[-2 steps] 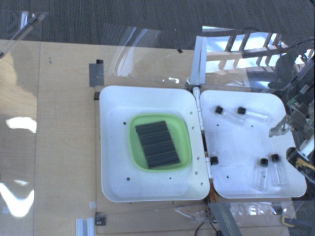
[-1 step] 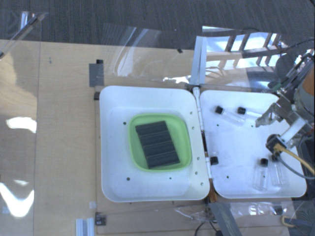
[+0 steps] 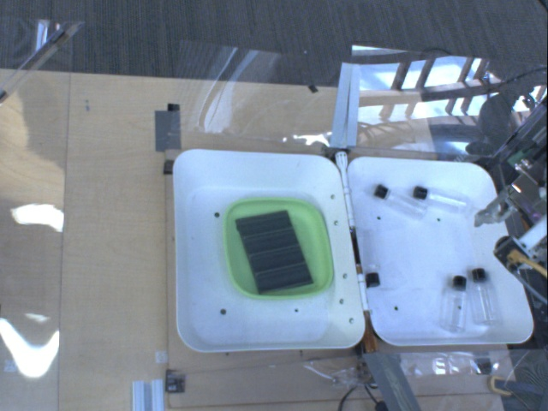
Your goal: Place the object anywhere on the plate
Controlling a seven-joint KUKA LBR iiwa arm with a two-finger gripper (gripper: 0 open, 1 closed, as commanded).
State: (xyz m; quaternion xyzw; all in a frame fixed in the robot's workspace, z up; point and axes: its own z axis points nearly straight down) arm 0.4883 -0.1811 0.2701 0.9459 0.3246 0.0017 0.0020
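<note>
No brand or writing can be read on anything here. The dark ribbed block (image 3: 273, 252) (flat, rectangular, charcoal, with grooves running across it) lies on the green plate (image 3: 322, 245) in the left bin (image 3: 197, 255). Small clear vials (image 3: 467, 302) with black caps are scattered in the right bin (image 3: 411, 255). The gripper (image 3: 497, 211) sits at that bin's right edge; its state cannot be told.

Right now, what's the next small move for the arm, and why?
Probably swing the claw left and down over the nearest pair of vials in the right bin. It sits at that bin's right edge, above the vials, with nothing visibly in it. The green plate in the left bin already carries a dark ridged block.
</note>
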